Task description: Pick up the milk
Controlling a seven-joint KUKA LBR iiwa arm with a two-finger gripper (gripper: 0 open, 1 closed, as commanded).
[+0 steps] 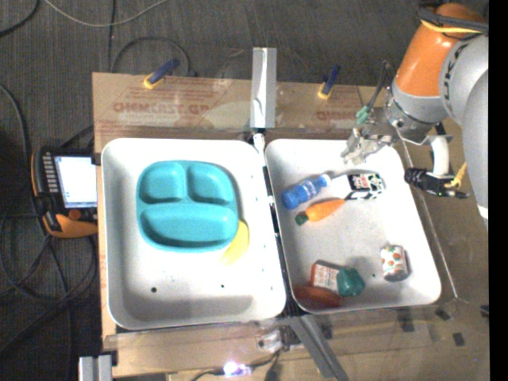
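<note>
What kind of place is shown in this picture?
Probably a robotics lab or test bench, not a kitchen. A robot arm reaches over two white bins holding toy-like food, loose cables run across the floor, and a handheld control screen lies beside the bench.

1 fixed camera is looking down at a slant from above the table (111, 86), taking in both white bins (119, 292) side by side, the arm (444, 54) entering from the right.

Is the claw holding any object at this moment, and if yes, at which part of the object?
Nothing is held. The claw hangs above the far edge of the right bin; the milk lies below it in the bin, apart from it.
</note>
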